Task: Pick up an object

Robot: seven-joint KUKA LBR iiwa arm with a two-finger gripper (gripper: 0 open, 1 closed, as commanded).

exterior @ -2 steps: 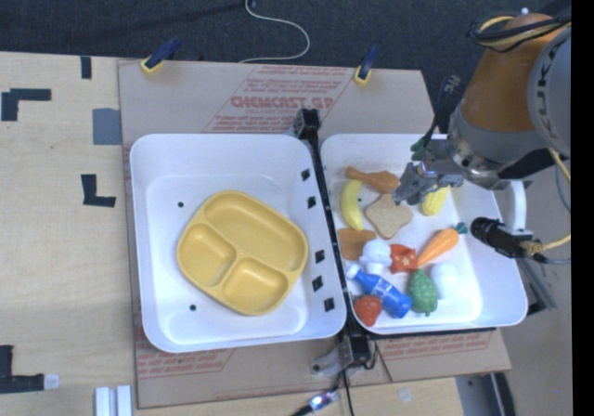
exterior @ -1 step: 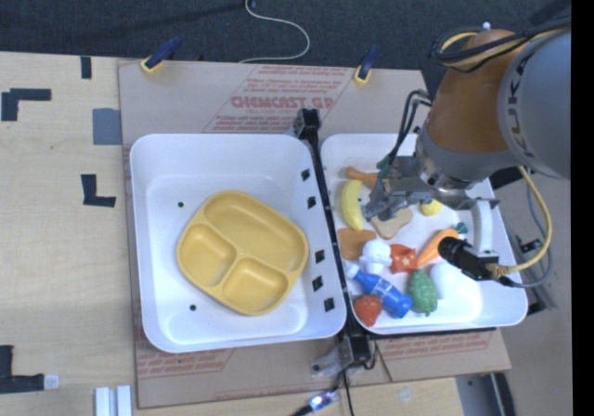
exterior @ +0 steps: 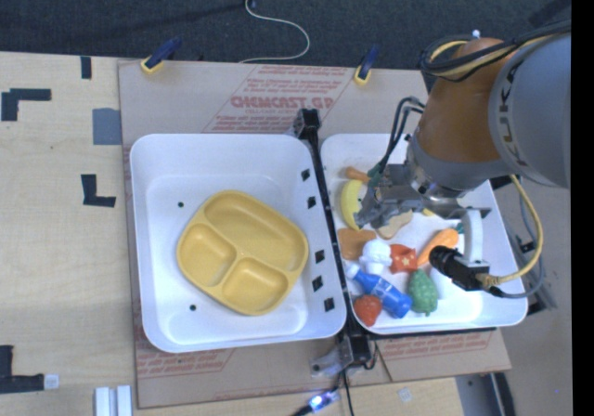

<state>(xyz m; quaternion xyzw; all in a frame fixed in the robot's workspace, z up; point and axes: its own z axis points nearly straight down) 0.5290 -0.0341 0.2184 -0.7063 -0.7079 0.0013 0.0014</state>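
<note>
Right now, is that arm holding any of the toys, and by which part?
Cannot be told: the gripper is down among the toys in the right bin, its tips hidden.

A heap of small toy foods sits in the right bin, lower right of frame: a yellow banana (exterior: 350,203), an orange carrot (exterior: 440,245), a blue bottle (exterior: 384,294), a green piece (exterior: 423,292), red pieces (exterior: 368,310) touching.

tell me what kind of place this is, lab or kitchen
Most likely a robot lab bench, not a kitchen. Two white bins sit side by side on taped cardboard: the left bin holds a yellow tray, the right bin a heap of small toys, with the arm reaching in over them.
</note>
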